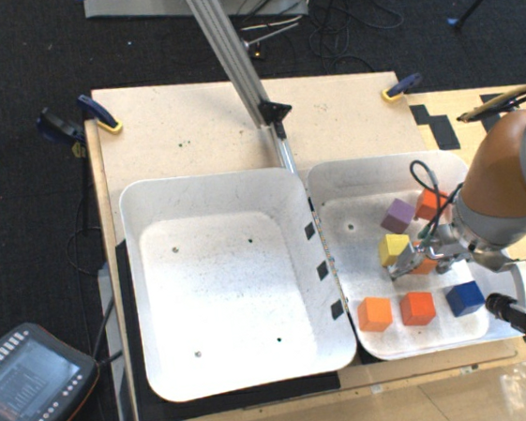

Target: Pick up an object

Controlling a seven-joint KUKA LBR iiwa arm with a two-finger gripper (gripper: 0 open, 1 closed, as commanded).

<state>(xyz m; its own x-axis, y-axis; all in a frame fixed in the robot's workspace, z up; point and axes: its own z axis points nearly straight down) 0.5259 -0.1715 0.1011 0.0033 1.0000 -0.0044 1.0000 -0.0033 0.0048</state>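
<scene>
Down in the right-hand bin [337, 196], at the lower right of the frame, the claw [410, 262] sits low among the blocks, right beside the yellow block [395, 247]; whether it is spread or closed on anything, I cannot tell from up here. A purple block [400, 214] lies just above the yellow one, and an orange-red block [428, 203] is partly hidden behind the arm [505, 177]. Along the bin's lower edge run an orange block [375, 314], a red-orange block [418, 308] and a blue block [465, 298], each a little apart.

To my eye, the yellow block is the likely target. A clean pick would want the claw square to two flat faces, clear of the purple neighbour.

The blocks look matte, hard and sharp-cornered. Both bins are smooth speckled white plastic with rounded corners; the left-hand bin [150, 208] sits on the same pale board surface [188, 128].
</scene>
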